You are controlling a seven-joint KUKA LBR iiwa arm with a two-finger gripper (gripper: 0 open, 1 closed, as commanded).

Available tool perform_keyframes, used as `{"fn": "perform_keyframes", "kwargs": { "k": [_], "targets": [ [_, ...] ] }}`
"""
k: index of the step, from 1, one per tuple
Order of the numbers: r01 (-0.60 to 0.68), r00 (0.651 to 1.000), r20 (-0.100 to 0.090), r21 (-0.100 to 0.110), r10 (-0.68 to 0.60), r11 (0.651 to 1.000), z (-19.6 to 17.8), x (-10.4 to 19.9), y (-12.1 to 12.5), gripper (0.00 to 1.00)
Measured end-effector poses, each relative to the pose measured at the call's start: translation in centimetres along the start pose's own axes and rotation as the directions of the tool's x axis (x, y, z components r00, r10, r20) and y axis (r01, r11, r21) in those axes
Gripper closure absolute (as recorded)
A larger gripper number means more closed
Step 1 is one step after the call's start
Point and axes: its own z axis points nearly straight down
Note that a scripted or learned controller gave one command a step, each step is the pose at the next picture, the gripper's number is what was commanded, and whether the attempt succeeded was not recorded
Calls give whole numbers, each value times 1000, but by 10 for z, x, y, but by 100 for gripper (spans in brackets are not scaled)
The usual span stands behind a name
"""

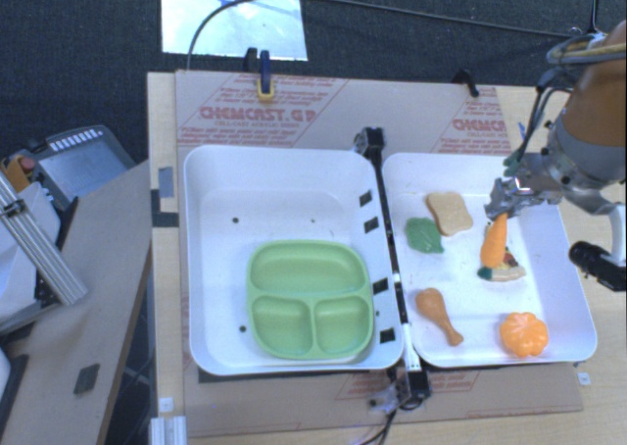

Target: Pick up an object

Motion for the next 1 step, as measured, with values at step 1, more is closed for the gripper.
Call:
{"fn": "perform_keyframes", "kwargs": {
  "k": [1],
  "targets": [
    [5, 1000, -3, 7, -5, 1000, 14, 54, 12, 100]
  ]
}}
